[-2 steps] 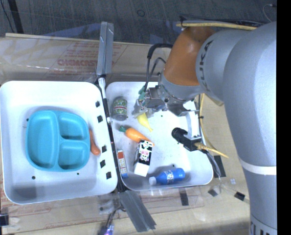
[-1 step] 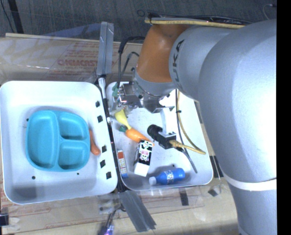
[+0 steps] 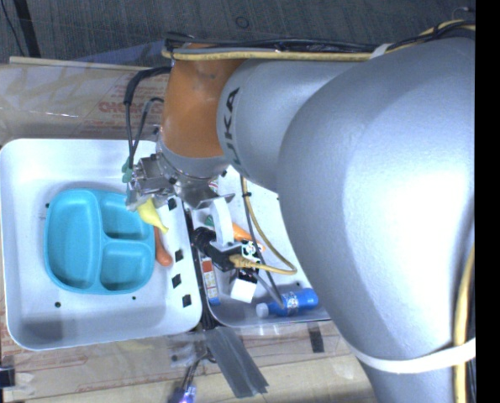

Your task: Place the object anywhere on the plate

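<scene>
1. The grey arm (image 3: 350, 158) reaches in from the right, and its orange band (image 3: 195, 107) sits above the wrist; the gripper (image 3: 149, 193) hangs over the right edge of the blue plate (image 3: 94, 242), in the left bin (image 3: 23, 309).
2. A small yellow object (image 3: 153, 214) shows just under the gripper, with an orange piece (image 3: 162, 246) below it beside the plate's rim; whether the yellow object is clamped or merely lies beneath the tool cannot be told.
3. The yellow object looks like a small moulded plastic toy; it is judged light, stiff and fairly smooth, so it could slip or twist out of a shallow pinch.
4. The best hold would seem to be across its thicker middle, not the tapered end.
5. The plate has three shallow compartments; any of them would serve.
6. The right bin (image 3: 271, 321) holds clutter, including a blue and white item (image 3: 287, 302).
</scene>
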